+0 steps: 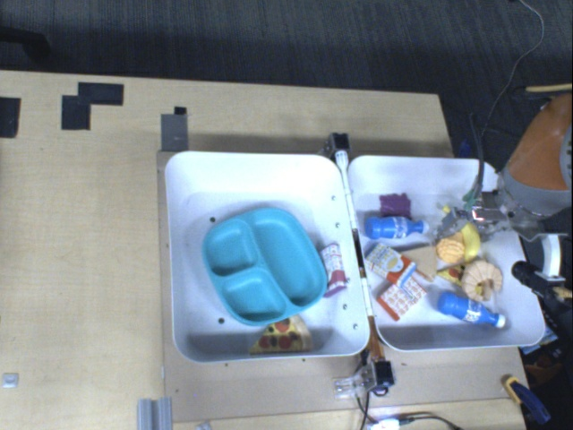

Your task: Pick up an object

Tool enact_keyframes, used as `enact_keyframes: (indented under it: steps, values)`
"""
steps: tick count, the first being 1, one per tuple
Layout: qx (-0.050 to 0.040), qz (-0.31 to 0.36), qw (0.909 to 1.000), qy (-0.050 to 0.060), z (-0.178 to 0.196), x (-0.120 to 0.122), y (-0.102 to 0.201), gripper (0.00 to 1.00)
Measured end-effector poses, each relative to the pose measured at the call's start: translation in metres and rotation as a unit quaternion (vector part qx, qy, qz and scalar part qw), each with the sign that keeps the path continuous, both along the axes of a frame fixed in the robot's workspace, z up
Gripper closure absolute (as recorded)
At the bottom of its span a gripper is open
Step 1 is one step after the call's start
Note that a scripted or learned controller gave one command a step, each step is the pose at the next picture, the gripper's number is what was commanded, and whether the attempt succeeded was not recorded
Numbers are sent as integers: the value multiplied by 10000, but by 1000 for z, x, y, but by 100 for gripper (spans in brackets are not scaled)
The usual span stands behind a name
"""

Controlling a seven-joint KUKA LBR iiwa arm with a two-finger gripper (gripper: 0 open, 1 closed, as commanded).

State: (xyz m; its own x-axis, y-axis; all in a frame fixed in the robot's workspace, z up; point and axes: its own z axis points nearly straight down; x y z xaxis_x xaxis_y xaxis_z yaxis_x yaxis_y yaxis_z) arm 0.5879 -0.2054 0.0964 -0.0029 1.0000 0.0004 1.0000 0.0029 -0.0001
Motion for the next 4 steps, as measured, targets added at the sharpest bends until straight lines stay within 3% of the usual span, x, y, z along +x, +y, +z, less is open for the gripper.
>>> enact_keyframes:
  steps: [1,2,3,4]
  values:
    - [-26,8,10000,-74,17,5,-1,100]
    - [-17,9,10000,-50,15,3,-1,0]
    - [-21,20,10000,-72,26,5,0,100]
    - [-20,18,10000,-71,26,5,0,0]
